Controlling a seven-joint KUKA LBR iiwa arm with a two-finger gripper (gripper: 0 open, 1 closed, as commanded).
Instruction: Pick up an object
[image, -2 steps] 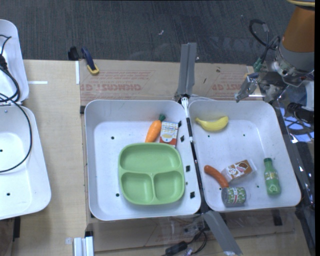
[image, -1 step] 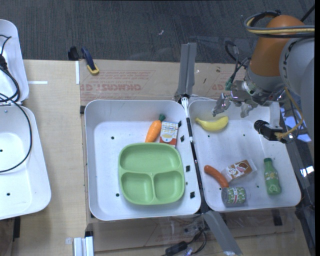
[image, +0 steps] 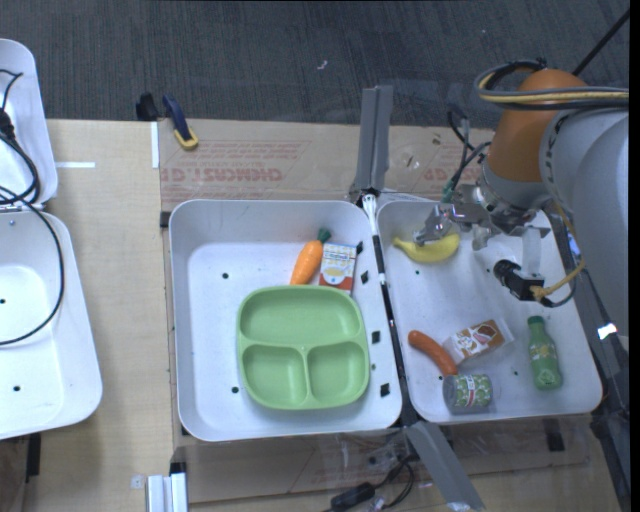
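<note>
The curved yellow plastic banana (image: 430, 249) is lying flat at the back of the right white bin (image: 570, 395), so nothing's been picked up yet imo. The tool (image: 438, 226) is right on top of that banana, touching or nearly so, but can't tell whether it's clenched or released. Grab and lift are both left.

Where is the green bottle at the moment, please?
The bottle lies in the right bin, near its front right corner, right of the carton and the can.
</note>
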